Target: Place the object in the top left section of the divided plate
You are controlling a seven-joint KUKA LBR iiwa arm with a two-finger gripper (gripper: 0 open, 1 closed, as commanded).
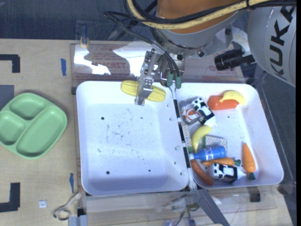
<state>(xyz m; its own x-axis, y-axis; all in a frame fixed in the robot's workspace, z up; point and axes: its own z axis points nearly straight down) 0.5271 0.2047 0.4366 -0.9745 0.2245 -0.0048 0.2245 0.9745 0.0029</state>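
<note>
From my feed I see the gripper (146, 86) hanging over the far edge of the left bin (127, 173), its metal fingers (142, 92) pointing down across the corn (143, 91). The corn lies on its side at the bin's back wall, and the fingers cross its middle, hiding that part of it. I cannot tell how far apart the fingers stand, nor whether they grip the corn or merely overlap it from this angle. Above them the arm (197, 8) is cut off by the top of the frame, with an orange band and looping cables blocking much of the wrist.

The plate (31, 125), green with three sections, sits on the table (37, 55) well to the left of both bins, apart from the corn. Its left rim runs to the frame edge.

The right bin (268, 126) holds a crowded heap. I can make out an orange-and-yellow toy (226, 100) near the back, a black-and-white cow-patterned piece (203, 111), a banana (201, 136), a blue bottle (210, 153), a carrot (248, 160) near the right wall, and a sausage (202, 173) at the front beside another cow-patterned thing (227, 171). Several overlap, so their full shapes are hard to read, and a printed packet (190, 113) by the divider is too small for me to identify.

A reflective patch (108, 60) behind the left bin glares white.
</note>
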